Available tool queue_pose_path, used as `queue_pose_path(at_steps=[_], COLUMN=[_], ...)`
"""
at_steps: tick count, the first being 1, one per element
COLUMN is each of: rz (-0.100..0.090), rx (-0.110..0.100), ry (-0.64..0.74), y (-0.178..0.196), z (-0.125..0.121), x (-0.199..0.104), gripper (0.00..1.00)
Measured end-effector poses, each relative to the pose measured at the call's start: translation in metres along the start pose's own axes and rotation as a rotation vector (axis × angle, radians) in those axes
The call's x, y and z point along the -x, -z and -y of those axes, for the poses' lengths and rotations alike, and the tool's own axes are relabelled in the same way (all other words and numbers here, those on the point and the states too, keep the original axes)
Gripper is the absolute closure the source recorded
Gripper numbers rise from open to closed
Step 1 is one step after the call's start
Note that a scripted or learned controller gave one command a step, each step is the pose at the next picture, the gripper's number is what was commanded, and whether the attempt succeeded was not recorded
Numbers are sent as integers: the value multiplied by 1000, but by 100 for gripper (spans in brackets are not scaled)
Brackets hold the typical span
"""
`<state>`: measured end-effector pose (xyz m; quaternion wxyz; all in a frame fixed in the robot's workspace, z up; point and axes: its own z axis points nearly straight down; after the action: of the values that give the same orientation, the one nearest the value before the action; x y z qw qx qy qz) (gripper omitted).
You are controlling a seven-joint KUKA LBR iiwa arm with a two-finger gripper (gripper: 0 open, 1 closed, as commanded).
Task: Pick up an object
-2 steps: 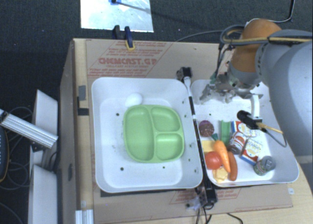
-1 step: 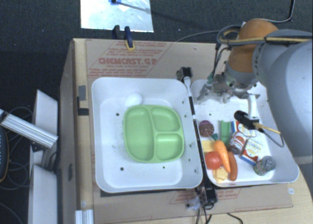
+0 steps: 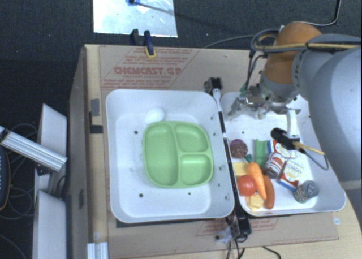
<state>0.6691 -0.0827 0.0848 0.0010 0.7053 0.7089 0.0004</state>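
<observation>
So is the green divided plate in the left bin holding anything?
Empty: the green divided plate lies flat in the left bin, and all its compartments show bare green.

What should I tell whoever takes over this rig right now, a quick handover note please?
Gripper: low over the far end of the right bin, nothing seen between its fingers.
Objects: carrot, tomato, green block and small can piled in the near half of the right bin. Left bin holds a green divided plate and a white ball.
Done: no pick visible.
Left: grasp and lift one object.
</observation>
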Motion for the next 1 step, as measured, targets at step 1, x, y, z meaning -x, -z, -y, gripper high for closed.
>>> queue_pose_path(at_steps=[1], rz=[0], rx=[-1], ry=[-3], y=[0], z=[3], x=[2], gripper=[0])
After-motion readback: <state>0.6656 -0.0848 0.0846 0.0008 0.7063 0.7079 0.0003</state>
